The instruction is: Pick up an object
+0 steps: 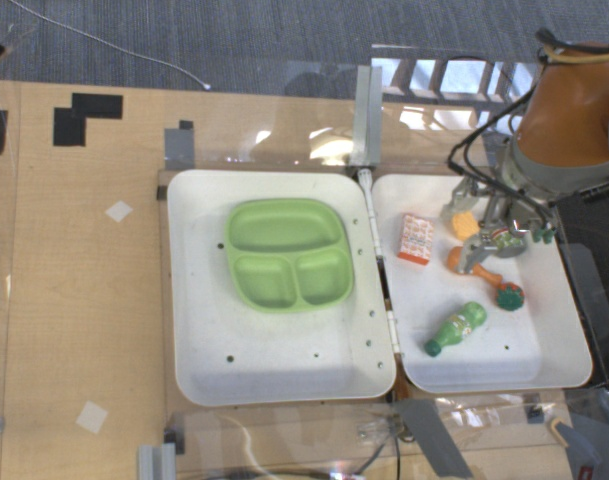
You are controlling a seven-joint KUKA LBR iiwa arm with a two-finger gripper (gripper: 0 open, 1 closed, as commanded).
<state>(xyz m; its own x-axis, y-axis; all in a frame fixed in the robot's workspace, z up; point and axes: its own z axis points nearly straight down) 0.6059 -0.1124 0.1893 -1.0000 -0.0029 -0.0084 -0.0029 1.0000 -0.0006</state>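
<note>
Right bin (544,363), tool (476,253) over carrot (484,278)

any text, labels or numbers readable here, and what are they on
No text can be read anywhere in this view.
Small box: red and white print covers its face, too small and blurred to read.
Green bottle: a paler band that may be a label, with no legible characters.
Green tray, yellow piece and carrot: no visible markings.
Bench: black shapes at upper left are plain blocks, not letters.

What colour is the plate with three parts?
Light green. The plate shows best in the camera view, lying in the left bin.
</note>
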